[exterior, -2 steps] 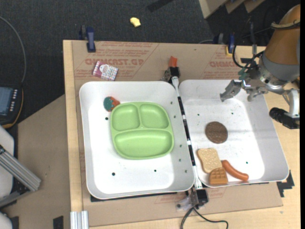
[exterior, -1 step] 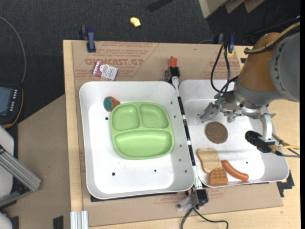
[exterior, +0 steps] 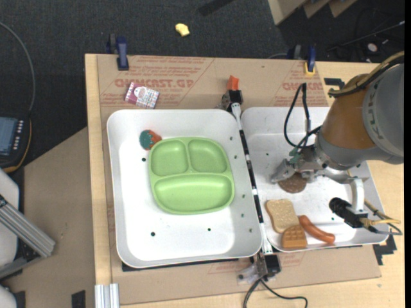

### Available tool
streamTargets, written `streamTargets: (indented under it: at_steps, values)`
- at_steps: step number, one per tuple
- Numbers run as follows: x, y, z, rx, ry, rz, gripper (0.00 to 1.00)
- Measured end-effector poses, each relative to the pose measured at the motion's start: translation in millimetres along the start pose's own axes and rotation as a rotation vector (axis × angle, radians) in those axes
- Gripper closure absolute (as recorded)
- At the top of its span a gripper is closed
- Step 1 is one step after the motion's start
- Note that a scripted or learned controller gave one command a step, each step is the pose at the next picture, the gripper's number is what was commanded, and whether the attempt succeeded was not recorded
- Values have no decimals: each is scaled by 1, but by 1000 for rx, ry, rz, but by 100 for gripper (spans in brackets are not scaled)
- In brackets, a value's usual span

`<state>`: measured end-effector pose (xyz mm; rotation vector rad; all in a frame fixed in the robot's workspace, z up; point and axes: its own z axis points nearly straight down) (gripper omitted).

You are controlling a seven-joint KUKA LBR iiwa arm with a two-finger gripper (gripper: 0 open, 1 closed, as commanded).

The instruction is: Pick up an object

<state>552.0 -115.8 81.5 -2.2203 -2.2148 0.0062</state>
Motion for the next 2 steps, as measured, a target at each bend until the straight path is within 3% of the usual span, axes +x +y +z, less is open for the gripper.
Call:
streamTargets:
  at_steps: [1,2]
  values:
    - [1,3,-14,-10,-2,-2,100]
    - [85,-2,-109,-17,1,-12,100]
